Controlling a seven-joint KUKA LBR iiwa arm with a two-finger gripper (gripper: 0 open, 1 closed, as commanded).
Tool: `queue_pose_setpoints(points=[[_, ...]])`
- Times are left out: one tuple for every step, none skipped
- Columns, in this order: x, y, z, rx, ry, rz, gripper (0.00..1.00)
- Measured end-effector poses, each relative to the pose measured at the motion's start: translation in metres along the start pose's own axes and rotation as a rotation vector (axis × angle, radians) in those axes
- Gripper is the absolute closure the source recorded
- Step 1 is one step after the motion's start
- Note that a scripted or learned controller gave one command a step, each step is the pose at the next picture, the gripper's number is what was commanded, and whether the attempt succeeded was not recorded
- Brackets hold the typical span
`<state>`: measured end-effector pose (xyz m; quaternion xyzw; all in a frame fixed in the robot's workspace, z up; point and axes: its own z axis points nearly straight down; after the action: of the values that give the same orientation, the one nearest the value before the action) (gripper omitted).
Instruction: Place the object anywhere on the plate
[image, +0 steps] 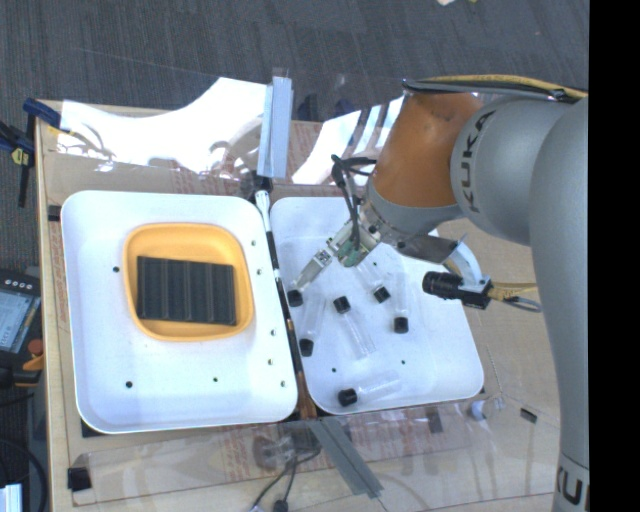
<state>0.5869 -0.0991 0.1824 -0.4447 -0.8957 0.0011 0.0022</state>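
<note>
A yellow plate (185, 280) with a dark ribbed insert lies in the left bin (100, 380). Several small clear vials with black caps lie scattered in the right bin (440, 360); one vial (349, 322) is near the bin's middle and another vial (368, 389) lies by the front edge. My gripper (320, 262) hangs low over the upper left part of the right bin, pointing down and left toward the divider. It is just above and right of a black-capped vial (294, 297). Nothing shows in its grasp.
The grey and orange arm (450, 160) covers the back right of the right bin. A black cylinder (445, 286) juts out on the arm's side over that bin. A ridge (272, 270) divides the two bins. White sheets lie behind the bins.
</note>
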Motion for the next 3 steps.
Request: queue_pose_setpoints(points=[[0.052,0.025,-0.022,-0.001,0.000,-0.361,0.00],[-0.005,0.069,-0.016,-0.003,-0.005,-0.564,0.00],[0.010,0.019,-0.009,-0.001,-0.002,-0.894,0.00]])
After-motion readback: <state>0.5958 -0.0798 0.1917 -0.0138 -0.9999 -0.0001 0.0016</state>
